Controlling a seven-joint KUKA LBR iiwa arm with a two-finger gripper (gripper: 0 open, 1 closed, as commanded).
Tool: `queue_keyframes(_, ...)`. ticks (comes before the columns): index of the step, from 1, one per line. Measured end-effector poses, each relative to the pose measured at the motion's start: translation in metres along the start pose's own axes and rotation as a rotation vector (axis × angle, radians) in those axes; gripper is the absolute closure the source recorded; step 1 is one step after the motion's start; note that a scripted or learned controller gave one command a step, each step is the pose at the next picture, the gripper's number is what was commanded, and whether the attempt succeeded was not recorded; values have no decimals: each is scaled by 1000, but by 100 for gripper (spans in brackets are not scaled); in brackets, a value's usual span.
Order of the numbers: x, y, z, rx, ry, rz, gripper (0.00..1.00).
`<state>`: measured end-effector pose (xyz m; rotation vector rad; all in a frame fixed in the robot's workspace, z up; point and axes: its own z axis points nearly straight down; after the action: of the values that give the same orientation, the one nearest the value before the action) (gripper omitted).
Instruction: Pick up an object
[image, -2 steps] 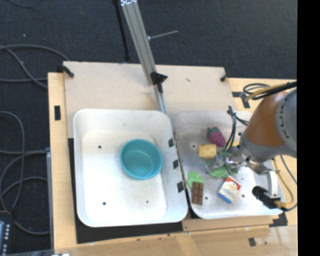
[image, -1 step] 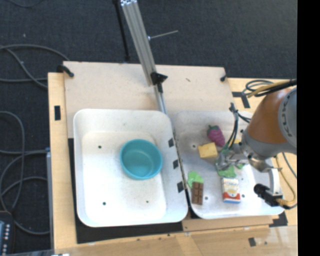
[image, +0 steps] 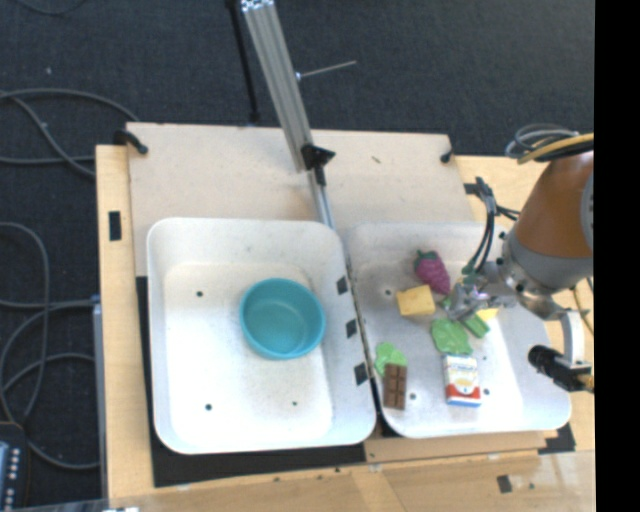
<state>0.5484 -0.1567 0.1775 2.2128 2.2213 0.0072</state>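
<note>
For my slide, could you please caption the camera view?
KUKA arm's gripper lowered among small items in the right bin; a teal bowl sits in the left bin.

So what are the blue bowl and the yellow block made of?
The blue bowl looks like plastic: one even teal colour, smooth rounded walls, only a dull sheen. The yellow block could be plastic or painted wood, maybe a toy cheese; it has flat faces, a plain matte colour and no print. It is too small in the camera view to say more.
</note>
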Motion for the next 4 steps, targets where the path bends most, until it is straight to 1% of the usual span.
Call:
queue_keyframes(1,-8,-3,-48,0,-1,0,100)
queue_keyframes(2,-8,-1,-70,3,1,-1,100)
queue_keyframes(3,40,-5,-64,7,1,-2,100)
queue_keyframes(4,100,-6,-63,7,2,-4,100)
